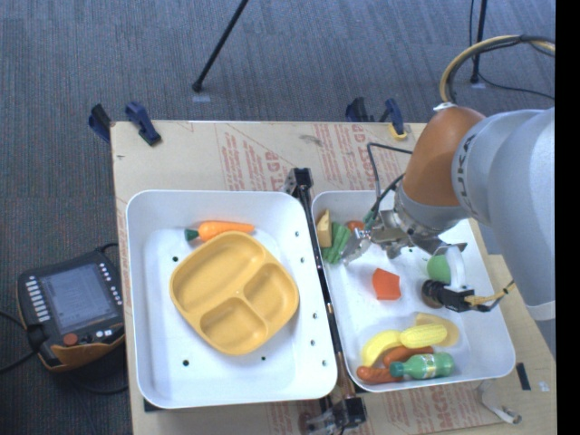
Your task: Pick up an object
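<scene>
Over the right bin (494, 356) — arm's wrist beside green toys (337, 241).

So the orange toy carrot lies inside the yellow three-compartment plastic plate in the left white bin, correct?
Not quite. The camera view shows the orange toy carrot lying on the floor of the left white bin, just beyond the far rim of the yellow three-compartment plastic plate, not inside it.

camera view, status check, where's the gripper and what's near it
Gripper low over right bin, upper left corner, at green toy vegetable. Nothing seen held. Orange wedge just beside. Yellow plate and carrot in left bin.
</scene>
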Robot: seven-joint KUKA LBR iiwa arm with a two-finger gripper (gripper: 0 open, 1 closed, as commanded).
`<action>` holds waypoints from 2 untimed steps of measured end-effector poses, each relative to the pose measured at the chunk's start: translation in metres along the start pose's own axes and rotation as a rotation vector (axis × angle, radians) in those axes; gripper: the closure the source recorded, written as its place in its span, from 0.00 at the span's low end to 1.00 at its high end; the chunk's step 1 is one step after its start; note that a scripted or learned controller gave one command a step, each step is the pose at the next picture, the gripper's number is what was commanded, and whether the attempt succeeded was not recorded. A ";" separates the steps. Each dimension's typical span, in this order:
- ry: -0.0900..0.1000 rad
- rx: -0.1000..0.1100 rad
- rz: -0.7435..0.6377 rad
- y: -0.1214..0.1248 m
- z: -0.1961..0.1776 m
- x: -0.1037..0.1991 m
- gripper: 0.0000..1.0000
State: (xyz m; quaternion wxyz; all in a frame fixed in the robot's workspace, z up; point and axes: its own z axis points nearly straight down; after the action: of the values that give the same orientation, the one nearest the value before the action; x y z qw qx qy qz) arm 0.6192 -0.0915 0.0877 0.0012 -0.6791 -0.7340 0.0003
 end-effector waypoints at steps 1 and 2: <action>0.001 0.003 0.215 -0.102 0.001 0.007 0.00; 0.000 -0.001 0.143 -0.005 0.000 0.011 0.00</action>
State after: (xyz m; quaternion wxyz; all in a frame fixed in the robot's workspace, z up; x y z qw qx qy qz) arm 0.6130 -0.0807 0.0878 0.0011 -0.7297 -0.6837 0.0002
